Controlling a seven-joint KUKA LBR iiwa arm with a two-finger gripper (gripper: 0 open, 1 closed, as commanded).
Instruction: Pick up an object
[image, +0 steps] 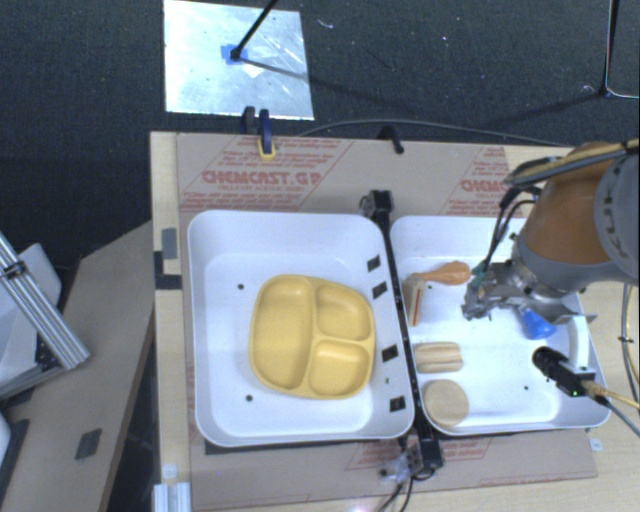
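Observation:
The right bin (500, 235) holds several small things. An orange drumstick-shaped toy (441, 273) lies at its left, with a thin reddish stick (412, 301) just below it. A tan bread-like block (437, 357) and a round tan disc (447, 402) sit along the near left side. A small blue object (537, 325) shows partly from under the wrist. My gripper (480, 300) hangs low over the middle of this bin, just right of the drumstick toy and apart from it. I see nothing held between its fingers.
The left bin (230, 250) carries a yellow divided plate (311, 335). A black divider with clips (392, 320) runs between the two bins. The arm's grey and orange body (570, 220) covers the right bin's far right part.

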